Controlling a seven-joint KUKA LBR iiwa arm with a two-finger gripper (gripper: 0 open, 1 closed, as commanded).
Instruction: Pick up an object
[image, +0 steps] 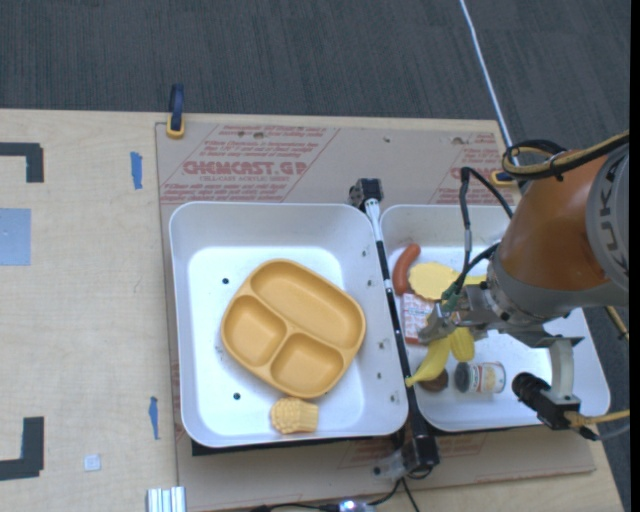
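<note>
The brown sheet (300, 160) under my bins reads "CHEMCAST GP" in red. The left bin (190, 300) holds a yellow divided plate (292, 328) and, near its front edge, a small corn cob (294, 415). The right bin (590, 385) holds a red sausage (404, 268), a yellow disc (436, 281), a banana (436, 362) and a little jar (480, 378) lying on its side. My tool (447, 318) sits low just above the banana; whether it grips I cannot tell

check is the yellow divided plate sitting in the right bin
No, the yellow divided plate lies in the left bin.
</note>
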